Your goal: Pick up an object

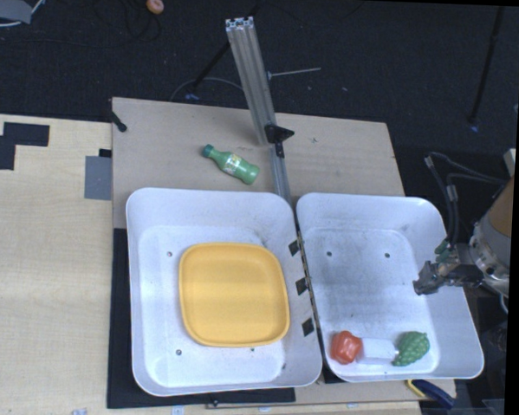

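In the right bin, a red tomato-like object lies near the front edge. A green bumpy object lies to its right, with a pale white piece between them. My gripper hangs over the right rim of that bin, above and behind the green object, touching neither. A yellow square plate rests in the left bin.
A green bottle lies on the bench board behind the left bin. A slanted aluminium post rises behind the seam between the bins. Black clips sit along that seam.
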Motion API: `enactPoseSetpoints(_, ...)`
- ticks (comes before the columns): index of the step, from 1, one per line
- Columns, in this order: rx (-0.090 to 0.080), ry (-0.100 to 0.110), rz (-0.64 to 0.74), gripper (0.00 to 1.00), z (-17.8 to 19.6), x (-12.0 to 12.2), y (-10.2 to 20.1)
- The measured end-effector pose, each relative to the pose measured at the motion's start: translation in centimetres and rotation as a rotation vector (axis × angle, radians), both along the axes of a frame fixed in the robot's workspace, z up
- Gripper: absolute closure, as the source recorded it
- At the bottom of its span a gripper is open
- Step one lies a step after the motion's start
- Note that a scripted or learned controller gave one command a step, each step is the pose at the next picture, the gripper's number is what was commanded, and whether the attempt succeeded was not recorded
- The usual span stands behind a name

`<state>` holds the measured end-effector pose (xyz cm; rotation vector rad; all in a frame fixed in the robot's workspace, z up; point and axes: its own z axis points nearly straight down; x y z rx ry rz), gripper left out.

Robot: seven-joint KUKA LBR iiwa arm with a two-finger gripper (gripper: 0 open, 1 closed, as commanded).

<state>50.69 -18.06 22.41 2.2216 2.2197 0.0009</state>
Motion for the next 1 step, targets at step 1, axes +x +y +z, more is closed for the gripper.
enactPoseSetpoints(1,0.001,0.001,0.004,1.0,-0.42,1.19,4.13)
